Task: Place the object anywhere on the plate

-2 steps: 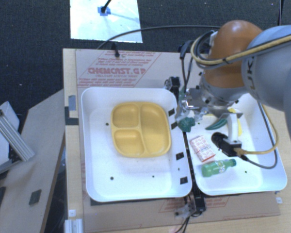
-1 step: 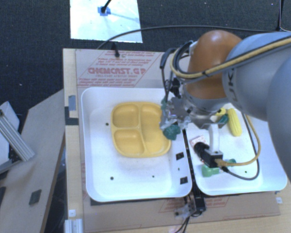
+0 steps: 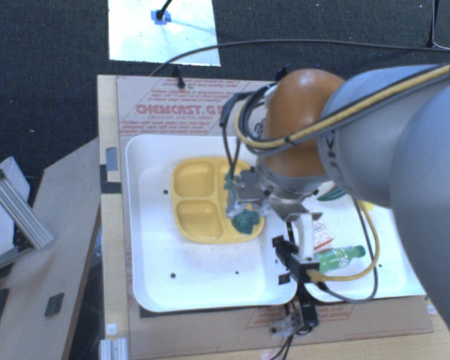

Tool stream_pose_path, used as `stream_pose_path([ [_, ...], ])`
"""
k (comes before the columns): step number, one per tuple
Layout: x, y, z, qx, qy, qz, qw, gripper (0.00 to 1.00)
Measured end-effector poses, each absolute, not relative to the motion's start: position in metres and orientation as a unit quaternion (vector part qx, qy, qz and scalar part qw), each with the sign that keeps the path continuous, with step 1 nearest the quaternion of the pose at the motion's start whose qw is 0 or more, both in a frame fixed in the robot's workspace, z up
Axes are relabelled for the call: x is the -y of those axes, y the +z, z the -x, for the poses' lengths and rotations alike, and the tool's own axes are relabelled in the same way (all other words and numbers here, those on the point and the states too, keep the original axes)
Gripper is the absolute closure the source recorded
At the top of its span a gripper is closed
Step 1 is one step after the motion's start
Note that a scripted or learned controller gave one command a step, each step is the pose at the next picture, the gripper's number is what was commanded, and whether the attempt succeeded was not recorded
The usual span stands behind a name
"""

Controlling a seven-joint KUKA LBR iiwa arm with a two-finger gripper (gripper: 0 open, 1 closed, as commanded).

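Observation:
A yellow plate [image 3: 197, 199] with compartments lies in the left white bin [image 3: 154, 223]. My gripper [image 3: 244, 207] hangs over the plate's right side, below the orange wrist band. A small dark green object [image 3: 247, 220] sits right under the gripper at the plate's right edge. The arm covers the gripper's upper part, so I cannot make out whether the green object is held or just lying on the plate.
The right bin [image 3: 390, 276] holds a green bottle [image 3: 339, 258] and a small white and red packet [image 3: 320, 238]. Cables loop around the wrist and hang over the divider between the bins. The big grey arm covers the upper right.

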State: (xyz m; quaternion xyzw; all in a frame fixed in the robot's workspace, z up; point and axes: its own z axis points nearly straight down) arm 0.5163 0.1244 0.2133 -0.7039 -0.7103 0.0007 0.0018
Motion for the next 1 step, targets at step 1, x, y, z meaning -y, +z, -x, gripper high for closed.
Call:
stream_pose_path([
  [1,-0.1638,0.2198,-0.4948,0.711,-0.0001,0.704,0.002,1.00],
])
